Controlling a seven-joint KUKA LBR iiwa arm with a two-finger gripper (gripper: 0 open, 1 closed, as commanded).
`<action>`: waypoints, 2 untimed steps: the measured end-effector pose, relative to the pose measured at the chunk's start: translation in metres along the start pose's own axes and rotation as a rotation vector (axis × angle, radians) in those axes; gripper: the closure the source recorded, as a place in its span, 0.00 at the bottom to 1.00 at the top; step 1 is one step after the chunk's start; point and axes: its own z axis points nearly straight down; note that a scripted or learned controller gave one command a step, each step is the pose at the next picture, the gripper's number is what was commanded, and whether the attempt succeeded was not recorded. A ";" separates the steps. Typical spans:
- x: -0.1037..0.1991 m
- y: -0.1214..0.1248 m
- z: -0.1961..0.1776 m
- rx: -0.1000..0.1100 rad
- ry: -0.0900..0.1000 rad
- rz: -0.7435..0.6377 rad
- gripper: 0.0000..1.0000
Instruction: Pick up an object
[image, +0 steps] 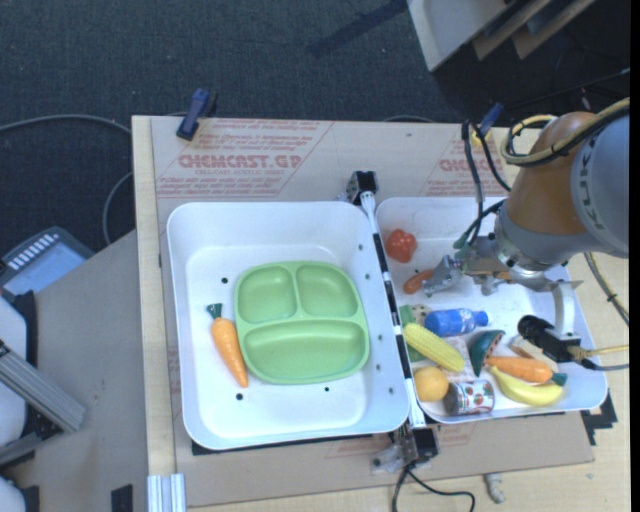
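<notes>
We see the gripper (437, 280) low in the right bin (440, 212), near its left wall, with the grey and orange arm reaching in from the right. We can't tell how the end effector is set, too small and blurry at the tip, and we see nothing clearly caught in it.

Risks first. The tip sits right by a small orange piece (418, 281) (maybe a toy carrot bit, hard to say) and the bin divider (378, 262) is close, so a descent could scrape the wall or just nudge the piece away. The red tomato (401, 243) is round and near the same wall, likely to roll off a closing grasp. The lower half of the right bin is crowded: blue bottle (455, 322), corn cob (433, 346), orange fruit (431, 384), can (471, 397), banana (530, 390), a second carrot (520, 368), all touching or nearly so, so a pick there may catch two things or wedge between them.

Where candidates lie: the orange piece is just left of the tip, the tomato up and left of it, the blue bottle just below. The left bin (200, 330) holds a green divided plate (300, 322) and a carrot (229, 347) beside it, well apart from the gripper, across the divider.
</notes>
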 end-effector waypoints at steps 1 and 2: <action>0.007 -0.017 0.038 -0.009 -0.002 0.001 0.00; -0.021 0.022 0.037 -0.010 -0.003 0.001 0.00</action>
